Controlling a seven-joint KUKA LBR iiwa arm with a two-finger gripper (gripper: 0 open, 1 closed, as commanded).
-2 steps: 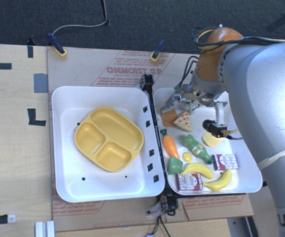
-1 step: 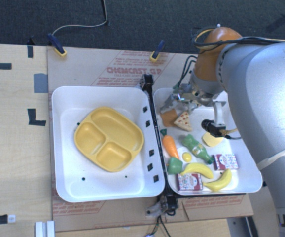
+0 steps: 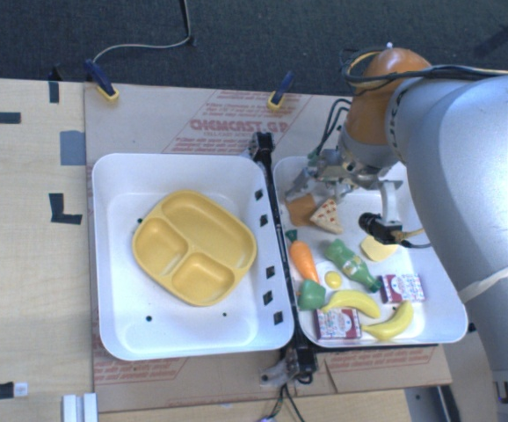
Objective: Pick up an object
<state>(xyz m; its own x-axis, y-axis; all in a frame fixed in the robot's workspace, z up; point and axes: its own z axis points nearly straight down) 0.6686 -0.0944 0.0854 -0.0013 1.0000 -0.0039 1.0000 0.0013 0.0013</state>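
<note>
Across right-hand white bin (image 3: 452,319), found gripper (image 3: 328,179) at far left corner, could not tell its grip, and saw pizza wedge (image 3: 329,217) lying just nearside of it, touching brown toast (image 3: 299,209).

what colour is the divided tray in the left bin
Yellow; the divided tray shows plainly in the camera view.

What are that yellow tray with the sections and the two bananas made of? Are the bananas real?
The yellow tray looks like moulded plastic: one even colour, smooth rounded compartments, a soft sheen. The bananas seem to be toy plastic too, judging by their flat uniform yellow without spots, though the view is too coarse to be sure. The white bin under the tray looks like smooth plastic as well.
</note>
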